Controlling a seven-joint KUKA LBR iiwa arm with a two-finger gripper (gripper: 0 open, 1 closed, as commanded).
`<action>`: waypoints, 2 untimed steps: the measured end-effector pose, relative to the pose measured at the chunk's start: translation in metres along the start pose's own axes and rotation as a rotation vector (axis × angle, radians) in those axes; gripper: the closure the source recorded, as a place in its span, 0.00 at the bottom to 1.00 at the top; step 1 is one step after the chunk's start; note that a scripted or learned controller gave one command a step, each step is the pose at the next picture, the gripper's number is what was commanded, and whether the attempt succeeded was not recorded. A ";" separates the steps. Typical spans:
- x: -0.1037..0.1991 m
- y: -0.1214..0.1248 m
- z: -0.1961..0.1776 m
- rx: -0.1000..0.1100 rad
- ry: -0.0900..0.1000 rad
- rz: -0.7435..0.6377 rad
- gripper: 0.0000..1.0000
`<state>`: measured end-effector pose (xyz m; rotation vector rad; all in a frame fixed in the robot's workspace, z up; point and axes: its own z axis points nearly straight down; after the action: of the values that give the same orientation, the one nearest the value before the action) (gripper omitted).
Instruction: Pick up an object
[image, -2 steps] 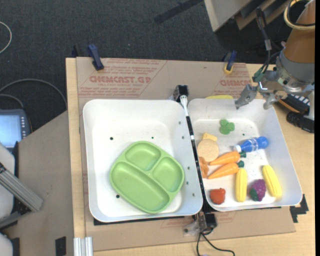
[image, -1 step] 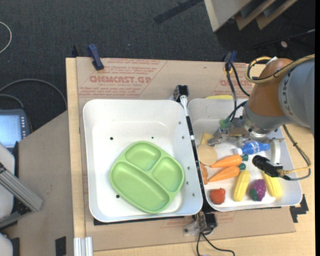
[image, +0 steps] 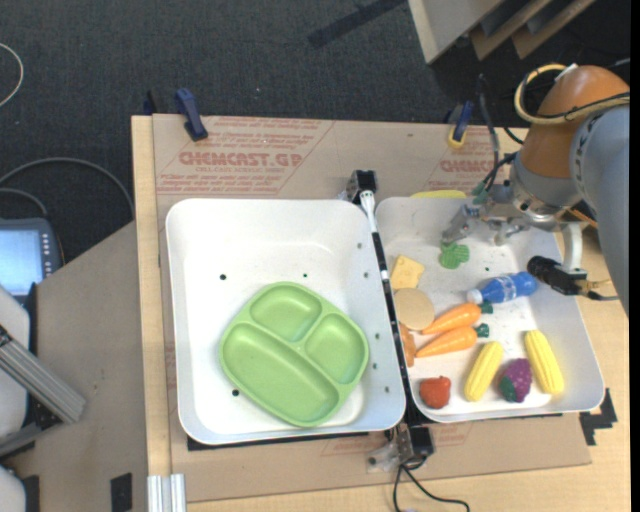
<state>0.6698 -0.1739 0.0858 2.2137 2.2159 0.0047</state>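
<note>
Gripper (image: 462, 232) is poised at twelve o'clock of right bin (image: 575, 340), over green broccoli piece (image: 455, 256); its grasp state cannot be told. Approach step is judged in hand. A descent and closure on the piece are called for.

Arm: grey KUKA arm (image: 600, 150) reaching in from the right, bent steeply downward.
Wrist: orange band (image: 560, 115) uppermost, above a grey flange.
Gripper: gripper (image: 478, 228) low, pointed down and left.
</note>
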 end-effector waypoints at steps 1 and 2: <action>0.054 -0.003 0.001 0.011 0.007 -0.003 0.00; 0.051 -0.002 -0.011 0.008 0.004 -0.001 1.00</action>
<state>0.6673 -0.1224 0.0960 2.2187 2.2232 0.0006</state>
